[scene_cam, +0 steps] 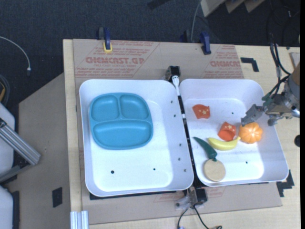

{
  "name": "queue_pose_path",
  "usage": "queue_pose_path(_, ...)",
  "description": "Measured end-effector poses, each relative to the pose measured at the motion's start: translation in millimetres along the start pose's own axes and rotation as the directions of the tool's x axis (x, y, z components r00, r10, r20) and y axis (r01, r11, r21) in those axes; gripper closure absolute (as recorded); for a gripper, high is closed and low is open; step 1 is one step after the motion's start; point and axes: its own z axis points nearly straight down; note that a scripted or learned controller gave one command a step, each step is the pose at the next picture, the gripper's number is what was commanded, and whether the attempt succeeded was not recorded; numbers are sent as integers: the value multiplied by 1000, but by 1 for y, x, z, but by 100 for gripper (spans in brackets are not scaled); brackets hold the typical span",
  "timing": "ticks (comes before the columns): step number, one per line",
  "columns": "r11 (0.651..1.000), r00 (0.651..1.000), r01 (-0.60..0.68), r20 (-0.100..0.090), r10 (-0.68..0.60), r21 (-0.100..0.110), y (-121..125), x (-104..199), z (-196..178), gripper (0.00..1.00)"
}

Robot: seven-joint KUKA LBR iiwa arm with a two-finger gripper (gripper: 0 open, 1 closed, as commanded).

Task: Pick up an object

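Plastic toy food sits in the right bin (271,163). We see the gripper (262,112) spread open just above a round, glossy orange (251,133); left of that orange lie a red block (228,130), curved yellow banana (224,143) and flat tan disc (214,170).

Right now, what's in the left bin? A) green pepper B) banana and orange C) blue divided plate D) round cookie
C: the blue divided plate lies alone in the left bin, while the banana, orange and other toy foods sit in the right bin.
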Motion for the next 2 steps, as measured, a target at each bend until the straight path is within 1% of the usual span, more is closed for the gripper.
queue_pose_path(1, 1000, 1000, 5, 4, -5, -15, 3, 1, -8, 0)
queue_pose_path(2, 1000, 1000, 4, 2, -4, -12, 3, -9, 47, 0)
